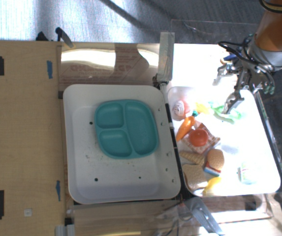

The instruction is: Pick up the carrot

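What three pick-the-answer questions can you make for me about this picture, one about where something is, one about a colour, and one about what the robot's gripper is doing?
1. Where is the carrot?
A. On the teal plate
B. In the right bin, near its left wall
C. On the cardboard

2. What colour is the divided plate in the left bin?
A. Teal
B. Red
C. Yellow

3. What is the gripper doing with the carrot?
A. Squeezing it
B. Lifting it high
C. Not touching it; it is over a green toy

Answers:
1. B, the orange carrot lies in the right bin just beside the dividing wall.
2. A, the plate with three sections is plainly teal.
3. C, the gripper is at the bin's far side by the green toy, apart from the carrot.
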